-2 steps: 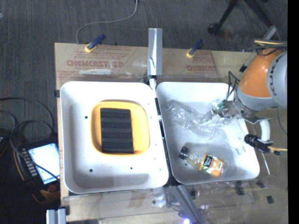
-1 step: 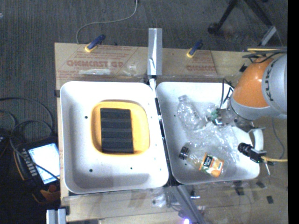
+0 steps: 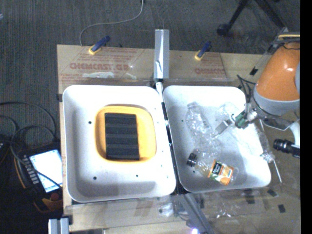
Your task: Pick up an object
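Nearest the camera, at the front of the right bin (image 3: 253, 177): a small juice bottle (image 3: 214, 168) lying on its side, dark cap toward the left, orange label toward the right, resting on the white floor close to the front wall. Just behind it, a heap of crumpled clear plastic (image 3: 201, 130) spreading from mid-bin up toward the back left corner, partly touching the bottle's cap end. Beside all this, in the left bin (image 3: 78, 179): a yellow tray-like sponge holder (image 3: 148, 130) with a black ribbed block (image 3: 122, 135) set inside it, lying flat near the bin's middle. Farther back on the right, the grey arm with its orange band (image 3: 279, 77) reaching in over the right bin's far right corner. The gripper (image 3: 228, 123) hanging low over the clear plastic, well apart from the bottle; jaws too small and blurred to judge, cannot tell whether apart or together, nothing visibly between them. Beyond the bins, the brown counter (image 3: 112, 62) with two blue-and-yellow clamps (image 3: 99, 45) at its far edge.
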Robot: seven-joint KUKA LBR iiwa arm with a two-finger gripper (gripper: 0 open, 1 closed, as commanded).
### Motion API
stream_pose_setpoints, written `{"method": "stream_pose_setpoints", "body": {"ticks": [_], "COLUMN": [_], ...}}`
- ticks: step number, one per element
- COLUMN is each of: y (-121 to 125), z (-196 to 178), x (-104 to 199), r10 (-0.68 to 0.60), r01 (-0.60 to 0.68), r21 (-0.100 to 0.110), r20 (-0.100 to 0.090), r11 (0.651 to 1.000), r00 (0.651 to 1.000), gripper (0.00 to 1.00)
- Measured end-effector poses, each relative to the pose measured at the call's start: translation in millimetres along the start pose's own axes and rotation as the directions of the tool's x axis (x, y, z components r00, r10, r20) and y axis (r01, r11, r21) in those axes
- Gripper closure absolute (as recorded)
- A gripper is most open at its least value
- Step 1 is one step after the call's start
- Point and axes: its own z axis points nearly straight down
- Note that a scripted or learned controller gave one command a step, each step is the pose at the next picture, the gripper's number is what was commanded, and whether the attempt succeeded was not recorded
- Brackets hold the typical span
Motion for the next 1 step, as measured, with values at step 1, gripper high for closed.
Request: {"method": "stream_pose_setpoints", "body": {"ticks": [1], "y": [-19.5], "z": [86.1], "x": [55.5], "r10": [-0.04], "r01": [0.04], "r21": [-0.008], "r20": [0.005], "r11": [0.999], "r00": [0.999], "gripper": [0.0]}}
